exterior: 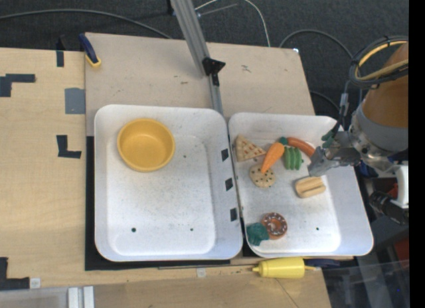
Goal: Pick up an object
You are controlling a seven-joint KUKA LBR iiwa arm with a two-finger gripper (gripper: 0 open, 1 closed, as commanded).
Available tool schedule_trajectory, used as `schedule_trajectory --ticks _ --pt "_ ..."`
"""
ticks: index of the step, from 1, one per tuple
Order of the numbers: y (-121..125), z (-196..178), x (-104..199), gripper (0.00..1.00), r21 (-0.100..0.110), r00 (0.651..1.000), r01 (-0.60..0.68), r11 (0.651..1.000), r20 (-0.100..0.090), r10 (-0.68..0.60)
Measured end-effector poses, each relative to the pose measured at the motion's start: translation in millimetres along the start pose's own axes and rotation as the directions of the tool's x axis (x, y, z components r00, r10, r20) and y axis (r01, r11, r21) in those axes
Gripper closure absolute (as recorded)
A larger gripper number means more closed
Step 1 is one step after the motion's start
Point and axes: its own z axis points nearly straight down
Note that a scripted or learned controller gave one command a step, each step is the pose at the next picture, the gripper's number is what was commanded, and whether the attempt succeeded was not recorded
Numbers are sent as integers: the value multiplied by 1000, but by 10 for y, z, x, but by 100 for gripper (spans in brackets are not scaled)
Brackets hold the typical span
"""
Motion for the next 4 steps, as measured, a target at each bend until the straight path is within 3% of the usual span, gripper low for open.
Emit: schedule_trajectory --ticks 4 --pt "448 367 1890 100 7 1000 5 1000 -2 -5"
